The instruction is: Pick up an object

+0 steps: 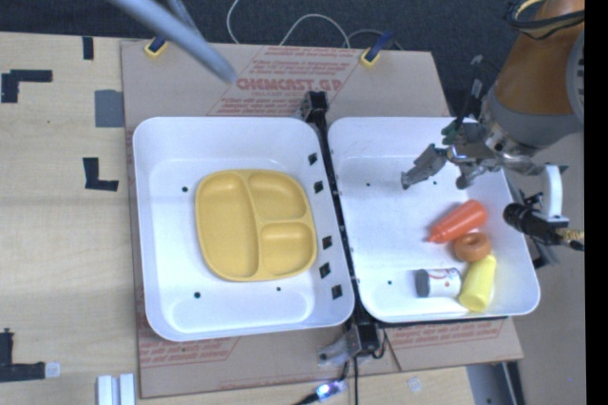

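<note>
Bright, even overhead light; the white bins nearly wash out, shadows are faint, and the whole view looks slightly soft.

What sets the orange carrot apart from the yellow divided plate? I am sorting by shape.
The orange toy carrot is small and tapered; the yellow divided plastic plate is broad, flat and has three compartments. The carrot lies in the right white bin, the plate in the left white bin. Both look plastic.
</note>
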### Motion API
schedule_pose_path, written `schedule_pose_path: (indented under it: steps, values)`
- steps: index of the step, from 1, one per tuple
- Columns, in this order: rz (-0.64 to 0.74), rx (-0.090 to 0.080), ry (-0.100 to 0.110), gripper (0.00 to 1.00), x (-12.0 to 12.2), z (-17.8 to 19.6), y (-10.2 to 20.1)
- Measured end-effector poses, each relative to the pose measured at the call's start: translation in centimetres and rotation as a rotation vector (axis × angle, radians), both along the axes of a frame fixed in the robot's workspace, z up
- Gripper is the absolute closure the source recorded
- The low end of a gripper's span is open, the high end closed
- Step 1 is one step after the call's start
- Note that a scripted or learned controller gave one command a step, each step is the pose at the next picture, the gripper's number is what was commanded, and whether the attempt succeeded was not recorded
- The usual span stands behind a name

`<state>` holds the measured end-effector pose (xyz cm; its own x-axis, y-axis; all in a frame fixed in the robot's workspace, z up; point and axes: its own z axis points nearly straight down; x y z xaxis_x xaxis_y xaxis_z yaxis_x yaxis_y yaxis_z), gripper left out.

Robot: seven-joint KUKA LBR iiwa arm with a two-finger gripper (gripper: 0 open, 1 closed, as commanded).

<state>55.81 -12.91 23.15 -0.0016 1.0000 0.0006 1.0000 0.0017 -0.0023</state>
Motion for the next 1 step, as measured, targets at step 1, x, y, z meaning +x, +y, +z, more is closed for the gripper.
schedule_pose_path:
  steps: [1]
  values:
    - [-0.001,0.0,0.005,0.0,0.15,-6.42,0.34]
